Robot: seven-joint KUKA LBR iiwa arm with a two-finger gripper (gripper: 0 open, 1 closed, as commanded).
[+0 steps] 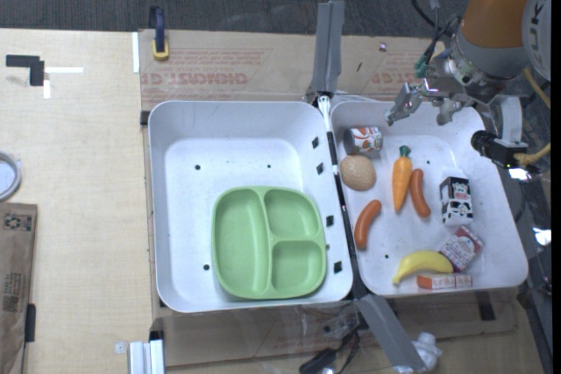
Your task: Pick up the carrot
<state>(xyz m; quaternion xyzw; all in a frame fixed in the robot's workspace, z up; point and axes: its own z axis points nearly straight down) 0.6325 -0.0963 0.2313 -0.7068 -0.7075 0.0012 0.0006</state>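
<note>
The carrot [401, 179] is orange with a green top and lies upright in the middle of the right bin [500, 215]. It rests between a tan egg-shaped item [358, 172] and a reddish sausage [420, 193]. My gripper [427, 108] hovers over the far edge of the right bin, above and slightly right of the carrot. Its two fingers stand apart with nothing between them. The grey arm with its orange band [504, 9] reaches in from the upper right.
The right bin also holds a small can [366, 139], a second sausage [367, 223], a milk carton [456, 199], a banana [421, 264], a pink packet [462, 248] and a small box [443, 280]. In the left bin [175, 188] sits a green divided plate [270, 241].
</note>
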